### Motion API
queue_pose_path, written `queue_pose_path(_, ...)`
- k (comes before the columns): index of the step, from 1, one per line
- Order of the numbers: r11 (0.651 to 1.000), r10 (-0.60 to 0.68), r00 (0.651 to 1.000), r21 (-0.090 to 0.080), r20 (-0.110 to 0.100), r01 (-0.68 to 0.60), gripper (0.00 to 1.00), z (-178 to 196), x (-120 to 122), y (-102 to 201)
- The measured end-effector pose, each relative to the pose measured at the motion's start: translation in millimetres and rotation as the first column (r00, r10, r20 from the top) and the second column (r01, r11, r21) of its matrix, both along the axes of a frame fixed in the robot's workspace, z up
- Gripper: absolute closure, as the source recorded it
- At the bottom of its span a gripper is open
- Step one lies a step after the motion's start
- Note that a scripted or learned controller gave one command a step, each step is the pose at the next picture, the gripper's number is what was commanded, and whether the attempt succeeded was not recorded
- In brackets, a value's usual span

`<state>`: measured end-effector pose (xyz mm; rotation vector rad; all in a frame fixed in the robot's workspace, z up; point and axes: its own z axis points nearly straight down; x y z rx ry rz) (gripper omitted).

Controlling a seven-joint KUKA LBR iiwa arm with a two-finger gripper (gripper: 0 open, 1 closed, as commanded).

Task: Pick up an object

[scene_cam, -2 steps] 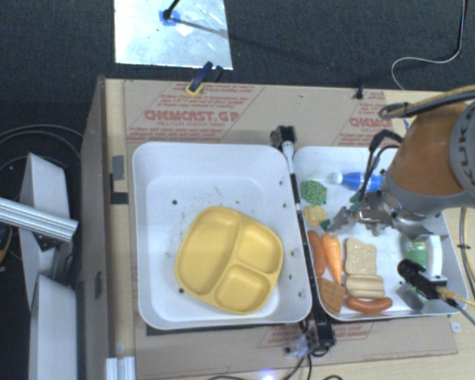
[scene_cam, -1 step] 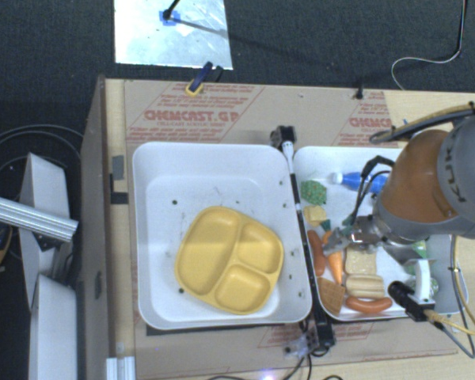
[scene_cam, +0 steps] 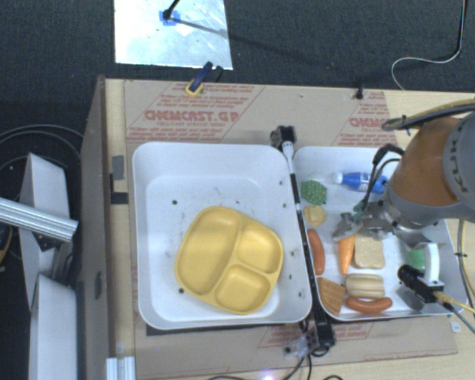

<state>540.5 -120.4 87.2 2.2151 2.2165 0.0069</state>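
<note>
The right bin (scene_cam: 380, 155) holds several toy foods. My gripper (scene_cam: 352, 226) hangs low over its middle, just above the top end of an orange carrot (scene_cam: 345, 254). A tan bread slice (scene_cam: 370, 252) lies right of the carrot. Green broccoli (scene_cam: 313, 190) and a small yellow piece (scene_cam: 314, 214) sit to the gripper's left, with a red sausage (scene_cam: 315, 252) below them. A blue bottle (scene_cam: 355, 180) lies toward the back. I see nothing held in the gripper.
A yellow divided tray (scene_cam: 229, 257) lies in the left bin (scene_cam: 158, 212). At the right bin's front are a bun (scene_cam: 365, 283), a second sausage (scene_cam: 370, 304) and a tan piece (scene_cam: 331, 292). A green object (scene_cam: 416, 256) sits under the arm (scene_cam: 423, 172).
</note>
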Motion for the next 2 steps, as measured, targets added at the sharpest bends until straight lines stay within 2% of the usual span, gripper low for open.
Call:
queue_pose_path(1, 1.0, -0.003, 1.0, -0.007, 0.008, 0.003, 0.0, 1, -43, 30)
queue_pose_path(2, 1.0, 0.0, 1.0, 0.001, -0.006, 0.0, 0.0, -1, 17, -12)
